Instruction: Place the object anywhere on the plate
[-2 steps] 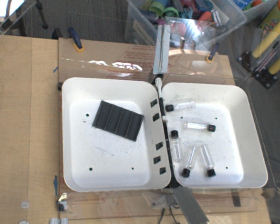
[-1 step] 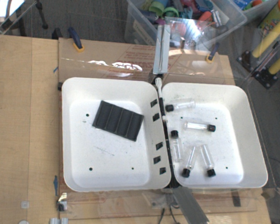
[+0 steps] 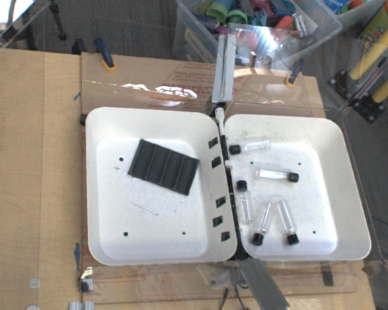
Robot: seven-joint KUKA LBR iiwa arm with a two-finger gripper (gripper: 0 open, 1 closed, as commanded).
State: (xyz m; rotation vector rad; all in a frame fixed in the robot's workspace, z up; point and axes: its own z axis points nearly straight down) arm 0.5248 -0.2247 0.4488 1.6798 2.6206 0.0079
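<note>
Plainly, whether the claw is apart or together cannot be told from the camera view.

A black ridged plate [image 3: 164,167] is seen lying flat in the left white bin [image 3: 92,177], slightly skewed, toward the bin's far side. To the right of the plate, past the seam where the two bins meet, five clear tubes with black caps are scattered in the right white bin [image 3: 353,195]. The first tube [image 3: 251,146] is found nearest the plate's far right corner, its cap turned toward the plate. A second tube [image 3: 276,176] is laid crosswise further right of the plate, cap pointing away from it. A third tube [image 3: 244,202] is set just right of the seam, level with the plate's near edge. The fourth tube [image 3: 263,223] and fifth tube [image 3: 286,222] are placed nearer the camera than the plate, close together, caps toward the viewer. None of them touches the plate.

White marks [image 3: 160,90] are visible on the brown board beyond the plate, but they are too blurred to be read.
</note>
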